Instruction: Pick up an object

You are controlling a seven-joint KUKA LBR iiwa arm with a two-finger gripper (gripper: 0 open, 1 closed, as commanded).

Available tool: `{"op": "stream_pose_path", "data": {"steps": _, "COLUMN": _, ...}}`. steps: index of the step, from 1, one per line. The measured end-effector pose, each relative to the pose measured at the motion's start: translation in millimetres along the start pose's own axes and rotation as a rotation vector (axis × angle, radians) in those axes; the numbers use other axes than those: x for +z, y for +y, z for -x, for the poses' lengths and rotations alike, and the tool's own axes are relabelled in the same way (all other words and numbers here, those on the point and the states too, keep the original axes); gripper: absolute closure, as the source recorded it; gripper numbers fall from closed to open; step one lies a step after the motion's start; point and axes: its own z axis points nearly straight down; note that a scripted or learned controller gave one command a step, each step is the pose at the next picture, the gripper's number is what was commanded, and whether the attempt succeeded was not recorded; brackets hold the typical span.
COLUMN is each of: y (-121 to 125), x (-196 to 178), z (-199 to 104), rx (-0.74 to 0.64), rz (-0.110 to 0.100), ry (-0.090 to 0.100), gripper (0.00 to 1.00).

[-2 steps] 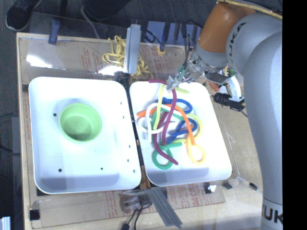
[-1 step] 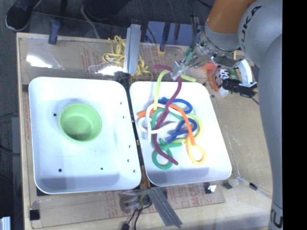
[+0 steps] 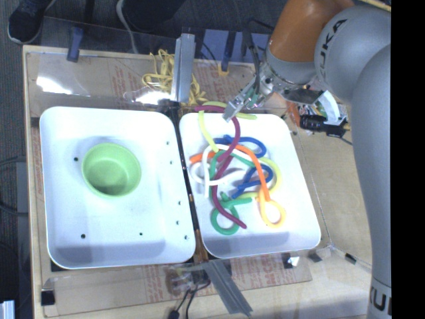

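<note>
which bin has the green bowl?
The left bin: the green bowl sits alone in it. The right bin holds tangled coloured cords.

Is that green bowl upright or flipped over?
Upright: the green bowl in the left bin shows its hollow inside, rim facing up.

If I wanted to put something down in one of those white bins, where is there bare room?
The left bin has most room: bare floor all around the green bowl, widest along its near edge and right side. The right bin is crowded by a tangle of colored cords; bare strips remain along its near edge and far right corner. The pincer hangs over its far rim.
</note>
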Motion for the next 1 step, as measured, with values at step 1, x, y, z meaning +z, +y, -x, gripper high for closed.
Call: {"op": "stream_pose_path", "data": {"steps": 1, "y": -17.0, "x": -8.9, "z": 14.9, "rx": -0.084, "rz": 0.002, "ry": -0.004, "gripper": 1.00}}
